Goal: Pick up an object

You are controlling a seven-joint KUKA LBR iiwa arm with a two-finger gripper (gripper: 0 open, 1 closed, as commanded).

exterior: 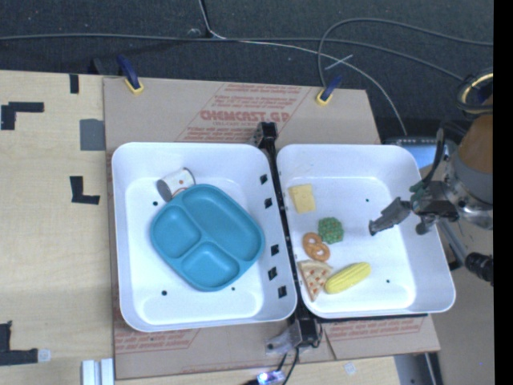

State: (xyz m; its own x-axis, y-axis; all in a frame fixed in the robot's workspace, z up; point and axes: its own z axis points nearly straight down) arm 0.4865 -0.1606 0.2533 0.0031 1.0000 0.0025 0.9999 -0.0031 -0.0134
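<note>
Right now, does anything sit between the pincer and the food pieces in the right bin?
Nothing visible does. The pincer is over bare floor of the right bin, and the broccoli and corn cob lie to its left with open white floor between.

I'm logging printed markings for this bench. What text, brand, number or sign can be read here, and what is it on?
"CHEMCAST GP": red print on the brown board behind the bins, read with some doubt.
The smaller red lines under it, and those on the board's front edge, are too blurred to read.
The can by the blue tray: label too small to read.
</note>
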